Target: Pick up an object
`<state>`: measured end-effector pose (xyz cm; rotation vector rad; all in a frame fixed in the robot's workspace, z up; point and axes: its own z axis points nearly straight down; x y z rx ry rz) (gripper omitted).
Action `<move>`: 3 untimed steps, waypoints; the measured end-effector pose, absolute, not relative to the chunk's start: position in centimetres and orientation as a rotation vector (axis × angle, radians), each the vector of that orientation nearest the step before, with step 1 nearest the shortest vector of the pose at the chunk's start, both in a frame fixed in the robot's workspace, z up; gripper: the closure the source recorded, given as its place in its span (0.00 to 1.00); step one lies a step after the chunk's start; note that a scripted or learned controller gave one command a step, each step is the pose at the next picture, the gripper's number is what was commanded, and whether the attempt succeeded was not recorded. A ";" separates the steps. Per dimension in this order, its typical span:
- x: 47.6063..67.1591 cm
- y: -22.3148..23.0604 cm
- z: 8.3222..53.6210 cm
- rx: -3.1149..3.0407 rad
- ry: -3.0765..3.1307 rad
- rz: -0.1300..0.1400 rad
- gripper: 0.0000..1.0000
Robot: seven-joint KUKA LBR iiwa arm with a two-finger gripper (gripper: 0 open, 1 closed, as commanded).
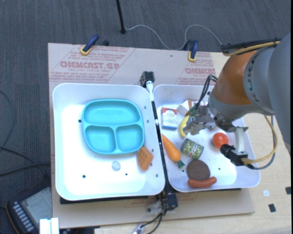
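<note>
The grey two-finger gripper hangs over the right white bin, above a curved yellow plastic banana whose long axis runs up-down. Whether anything is gripped, I cannot tell.

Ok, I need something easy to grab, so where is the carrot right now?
The carrot lies in the right bin, against its left wall, just left of the green can.

The tabletop is a light brown board with red writing. Two white bins sit on it side by side, the left bin and the right bin, touching
</note>
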<state>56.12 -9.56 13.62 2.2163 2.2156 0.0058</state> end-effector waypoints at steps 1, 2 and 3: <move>56.1 -9.6 13.6 2.216 2.216 0.005 0.00; 52.1 -9.9 8.8 2.216 2.214 0.006 0.00; 52.2 -9.9 9.9 2.216 2.213 0.009 1.00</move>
